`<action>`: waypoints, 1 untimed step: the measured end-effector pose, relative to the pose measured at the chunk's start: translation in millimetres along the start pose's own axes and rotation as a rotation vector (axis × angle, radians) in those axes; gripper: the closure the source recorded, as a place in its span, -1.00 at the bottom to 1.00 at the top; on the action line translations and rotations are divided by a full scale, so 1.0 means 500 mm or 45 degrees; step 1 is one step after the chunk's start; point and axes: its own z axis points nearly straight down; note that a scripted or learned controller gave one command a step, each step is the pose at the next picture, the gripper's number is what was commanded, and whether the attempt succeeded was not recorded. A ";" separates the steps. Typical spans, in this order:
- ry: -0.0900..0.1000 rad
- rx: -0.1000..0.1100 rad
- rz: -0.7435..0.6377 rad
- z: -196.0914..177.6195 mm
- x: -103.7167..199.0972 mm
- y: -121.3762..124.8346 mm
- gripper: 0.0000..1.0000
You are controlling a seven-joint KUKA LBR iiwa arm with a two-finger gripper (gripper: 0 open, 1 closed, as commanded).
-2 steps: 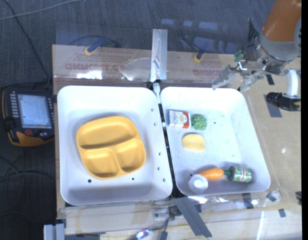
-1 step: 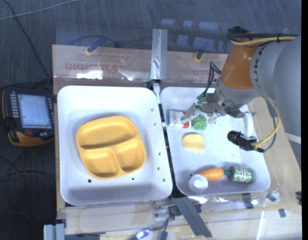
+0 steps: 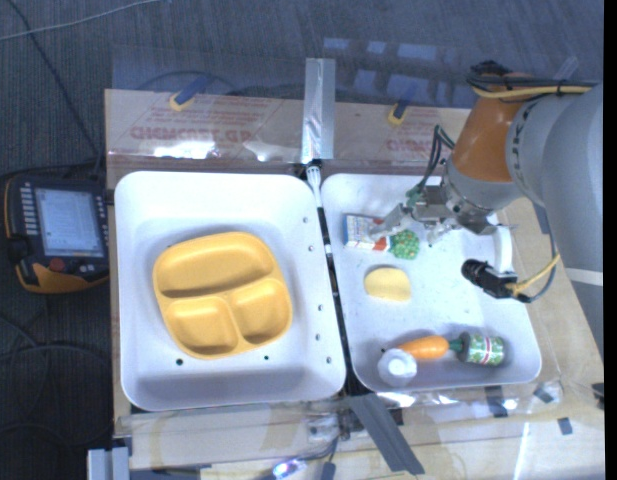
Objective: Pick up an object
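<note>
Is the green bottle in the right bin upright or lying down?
Lying down. The bottle rests on its side along the right bin's near edge, end to end with the carrot.

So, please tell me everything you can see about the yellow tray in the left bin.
The yellow tray looks like smooth, slightly glossy plastic with rounded corners. It has three compartments: one long one along the far side and two smaller ones nearer the camera. It lies flat, open side up and slightly turned, on the floor of the left bin. Nothing else touches it.
</note>
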 end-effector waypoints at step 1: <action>-0.005 -0.013 -0.003 -0.025 0.000 0.006 1.00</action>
